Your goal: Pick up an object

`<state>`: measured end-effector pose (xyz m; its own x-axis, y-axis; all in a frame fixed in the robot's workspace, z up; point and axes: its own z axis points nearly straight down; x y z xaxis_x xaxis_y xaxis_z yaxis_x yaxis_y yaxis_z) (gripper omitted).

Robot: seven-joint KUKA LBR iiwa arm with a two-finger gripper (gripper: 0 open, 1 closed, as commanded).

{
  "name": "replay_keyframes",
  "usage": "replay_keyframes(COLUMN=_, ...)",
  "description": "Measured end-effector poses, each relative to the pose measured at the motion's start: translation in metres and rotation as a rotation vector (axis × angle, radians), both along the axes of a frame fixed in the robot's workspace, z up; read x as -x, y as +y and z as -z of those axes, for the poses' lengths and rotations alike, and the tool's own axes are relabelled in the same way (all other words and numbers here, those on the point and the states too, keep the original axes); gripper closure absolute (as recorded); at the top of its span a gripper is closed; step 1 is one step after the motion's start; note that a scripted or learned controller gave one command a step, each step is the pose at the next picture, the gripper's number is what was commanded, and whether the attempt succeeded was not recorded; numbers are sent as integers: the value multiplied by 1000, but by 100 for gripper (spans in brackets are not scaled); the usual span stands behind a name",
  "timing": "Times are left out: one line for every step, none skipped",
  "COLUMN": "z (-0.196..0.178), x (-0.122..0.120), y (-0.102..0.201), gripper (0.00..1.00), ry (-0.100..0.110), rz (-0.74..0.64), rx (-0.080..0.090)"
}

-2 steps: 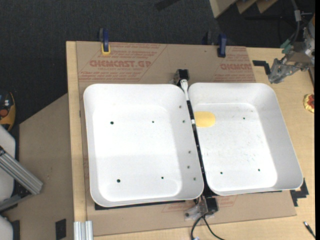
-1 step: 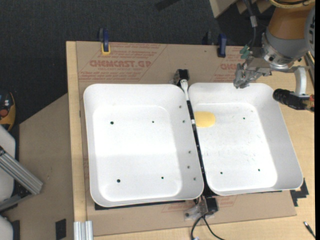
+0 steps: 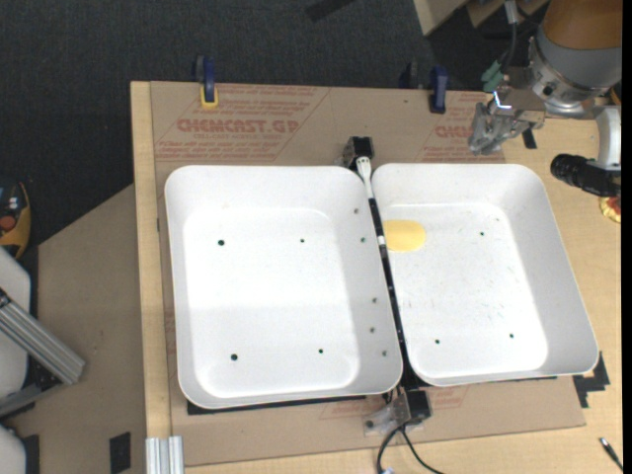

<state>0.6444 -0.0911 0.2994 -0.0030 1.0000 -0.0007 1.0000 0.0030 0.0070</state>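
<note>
Grey arm (image 3: 578, 47) holds end effector (image 3: 491, 131) beyond right bin (image 3: 553, 294).

An object (image 3: 404, 236) lies in the right bin (image 3: 553, 265), near its left wall

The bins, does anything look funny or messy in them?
Nothing stands out. Both white bins sit level, side by side. One yellow object lies in the right-hand bin near the divide. The gripper hangs beyond the bins' far edge.

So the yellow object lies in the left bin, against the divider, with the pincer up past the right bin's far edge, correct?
Not quite. The camera view shows the yellow object in the right bin, against the divider. The pincer is indeed up past that bin's far edge.
</note>
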Motion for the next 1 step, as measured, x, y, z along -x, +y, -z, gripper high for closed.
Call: replay_keyframes(z=-19, x=-12, y=13, gripper=100, ry=1, rz=0, rx=0)
